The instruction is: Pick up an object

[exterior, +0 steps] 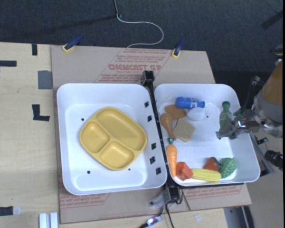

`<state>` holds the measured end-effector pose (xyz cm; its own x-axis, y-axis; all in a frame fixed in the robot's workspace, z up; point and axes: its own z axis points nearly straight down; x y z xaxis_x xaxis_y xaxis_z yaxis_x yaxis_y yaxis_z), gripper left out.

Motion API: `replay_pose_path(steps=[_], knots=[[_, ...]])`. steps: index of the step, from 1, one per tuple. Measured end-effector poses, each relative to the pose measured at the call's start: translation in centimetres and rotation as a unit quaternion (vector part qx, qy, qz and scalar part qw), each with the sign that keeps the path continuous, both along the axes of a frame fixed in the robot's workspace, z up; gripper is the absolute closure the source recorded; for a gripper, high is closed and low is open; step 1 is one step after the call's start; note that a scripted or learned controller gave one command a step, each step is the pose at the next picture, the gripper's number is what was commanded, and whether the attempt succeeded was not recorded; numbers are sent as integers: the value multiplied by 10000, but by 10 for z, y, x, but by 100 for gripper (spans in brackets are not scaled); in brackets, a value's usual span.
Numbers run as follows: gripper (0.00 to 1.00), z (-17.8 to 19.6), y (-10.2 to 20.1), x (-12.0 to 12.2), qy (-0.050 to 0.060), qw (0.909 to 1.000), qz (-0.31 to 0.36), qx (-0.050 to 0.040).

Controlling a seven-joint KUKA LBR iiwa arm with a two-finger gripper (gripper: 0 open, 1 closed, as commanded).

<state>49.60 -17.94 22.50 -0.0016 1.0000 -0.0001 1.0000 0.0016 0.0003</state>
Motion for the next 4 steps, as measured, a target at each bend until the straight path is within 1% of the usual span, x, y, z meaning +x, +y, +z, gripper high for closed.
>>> replay_pose_path(steps=[1, 3, 4], knots=[[100, 7, 31, 35, 0, 10000, 18, 3], [100, 15, 102, 125, -3, 10000, 22, 6], [100, 10, 136, 157, -1, 10000, 13, -1]])
